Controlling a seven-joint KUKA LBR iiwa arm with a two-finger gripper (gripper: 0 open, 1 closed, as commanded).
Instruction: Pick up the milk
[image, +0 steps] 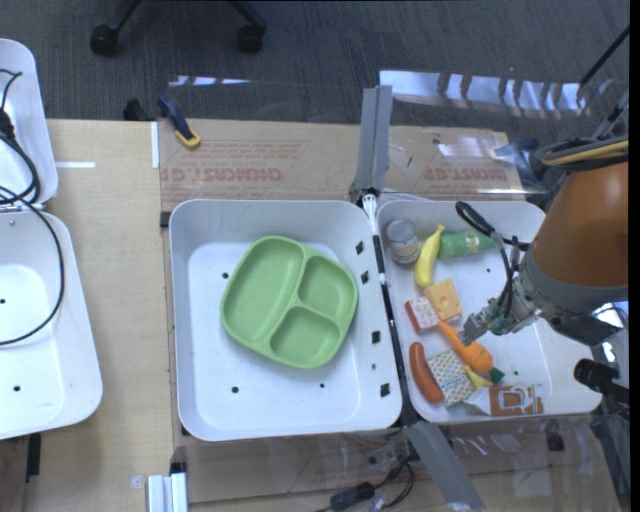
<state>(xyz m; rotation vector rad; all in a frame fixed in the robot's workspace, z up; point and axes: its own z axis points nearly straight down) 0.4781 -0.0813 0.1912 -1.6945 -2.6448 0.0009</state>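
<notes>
The milk (516, 401) looks like a small white carton with orange print, lying flat in the front right corner of the right bin (528, 212). My gripper (492, 321) hangs low over the middle of that bin, just above the carrot (468, 349) and some way behind and left of the milk. The grey arm with its orange band (590, 225) comes in from the right and hides the bin's right side. Nothing shows in the gripper's hold.
The right bin also holds a can (402, 240), a banana (429, 256), a green bottle (464, 243), a cheese slice (444, 298), a red sausage (425, 372) and a checkered piece (452, 377). A green divided plate (290, 300) lies in the left bin (190, 330).
</notes>
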